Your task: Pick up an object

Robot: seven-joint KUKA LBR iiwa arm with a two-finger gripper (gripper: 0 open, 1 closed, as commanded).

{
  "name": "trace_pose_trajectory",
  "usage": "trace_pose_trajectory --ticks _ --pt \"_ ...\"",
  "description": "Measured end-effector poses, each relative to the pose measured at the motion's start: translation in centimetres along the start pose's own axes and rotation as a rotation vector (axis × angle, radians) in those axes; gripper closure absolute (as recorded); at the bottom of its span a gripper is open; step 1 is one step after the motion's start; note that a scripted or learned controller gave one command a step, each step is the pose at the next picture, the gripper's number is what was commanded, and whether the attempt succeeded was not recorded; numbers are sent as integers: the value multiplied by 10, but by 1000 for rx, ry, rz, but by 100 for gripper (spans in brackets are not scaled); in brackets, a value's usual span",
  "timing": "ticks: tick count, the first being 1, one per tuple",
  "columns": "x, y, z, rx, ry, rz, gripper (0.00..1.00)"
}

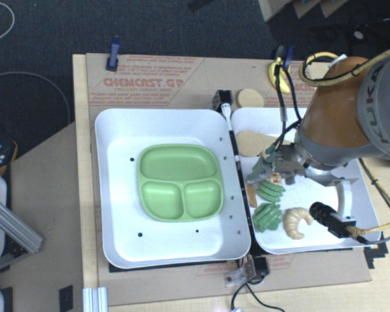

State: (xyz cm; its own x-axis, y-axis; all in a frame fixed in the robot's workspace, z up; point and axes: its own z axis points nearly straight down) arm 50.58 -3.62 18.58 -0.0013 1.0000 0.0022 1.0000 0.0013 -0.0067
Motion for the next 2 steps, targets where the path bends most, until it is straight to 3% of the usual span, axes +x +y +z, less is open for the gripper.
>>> trace_pose_trajectory --ticks 1,2 --pt "32 -28 2 -2 0 -1 0" --pt "30 -26 -9 -6 -2 2 100"
